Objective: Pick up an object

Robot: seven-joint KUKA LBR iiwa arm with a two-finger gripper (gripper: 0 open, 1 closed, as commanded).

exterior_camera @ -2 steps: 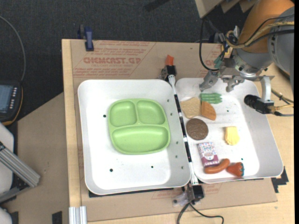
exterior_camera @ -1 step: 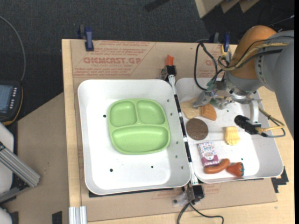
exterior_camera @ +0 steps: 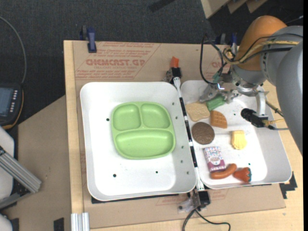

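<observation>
A wooden counter (exterior_camera: pixel 120 61) is carrying two shallow white bins side by side. The left bin (exterior_camera: pixel 96 143), filling the centre of the frame, is holding a green divided plate (exterior_camera: pixel 143 130) with three compartments. The right bin (exterior_camera: pixel 274 153), at centre right, is holding a scatter of toy food: a tan slice of bread (exterior_camera: pixel 197 111) near its upper left, an orange waffle-like piece (exterior_camera: pixel 218 119) just beside it, a brown round patty (exterior_camera: pixel 203 133) below the bread, a yellow chunk (exterior_camera: pixel 237 140) to the right, a small pink-and-white packet (exterior_camera: pixel 213 157) lower down, and a red sausage (exterior_camera: pixel 223 171) with a red-orange piece (exterior_camera: pixel 243 174) touching its right end along the bottom edge.

The grey arm is reaching in from the upper right, and its pincer (exterior_camera: pixel 219 99) is hanging low over the upper part of the right bin. A green object (exterior_camera: pixel 215 102) is lying right at the pincer's tip, beside the bread; I cannot tell how the pincer stands or whether it has hold of the object.
</observation>
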